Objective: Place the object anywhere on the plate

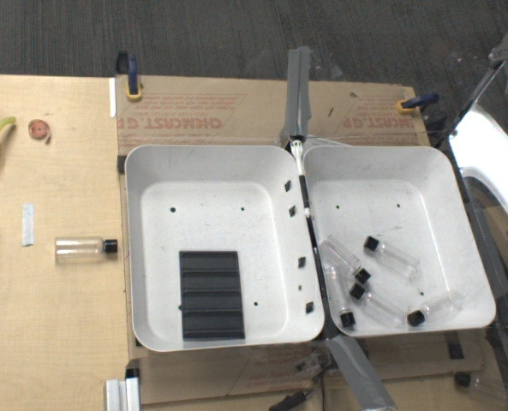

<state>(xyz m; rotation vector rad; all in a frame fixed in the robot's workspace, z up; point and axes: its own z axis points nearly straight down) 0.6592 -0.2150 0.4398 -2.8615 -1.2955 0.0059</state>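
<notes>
— What's biggest down there?

— The cardboard sheet (236,114) under two white bins. The left bin (138,229) and the right bin (459,195) sit side by side, rims touching in the middle.

— And the plate?

— A dark ribbed plate (211,294), flat on the left bin's floor at about six o'clock, nothing on it.

— The objects?

— Clear vials (397,262) with black caps, several lying jumbled in the right bin, from its centre towards six o'clock. One more vial, the spare vial (80,247), lies on the wooden bench at nine o'clock from the left bin.

— Is the pincer clenched or released?

— From here, I can't tell.
</notes>
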